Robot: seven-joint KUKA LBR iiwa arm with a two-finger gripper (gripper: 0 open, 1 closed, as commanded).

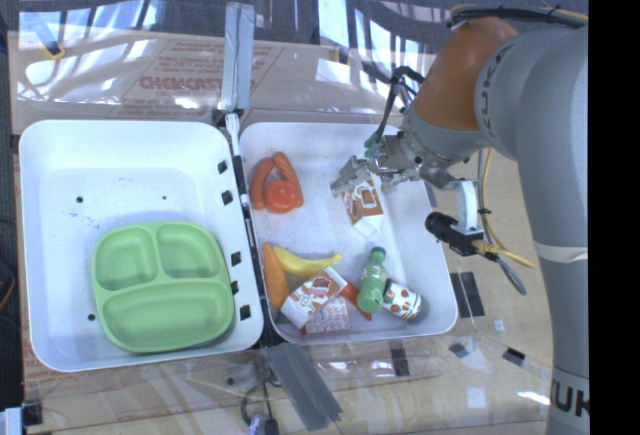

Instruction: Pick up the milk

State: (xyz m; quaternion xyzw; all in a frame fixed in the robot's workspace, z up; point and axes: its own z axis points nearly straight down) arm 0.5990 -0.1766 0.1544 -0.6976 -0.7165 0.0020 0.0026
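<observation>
Red printed lettering noted on the clear plastic sheet (180,73) lying just beyond the left bin (60,153); characters blurred, not readable. Partial white letters, apparently "KU", at the base of the arm (565,401), well right of that bin. Printed red and white graphics on the carton (364,203), the second carton (315,298) and the small can (402,301), all right of the left bin; no wording legible.
</observation>
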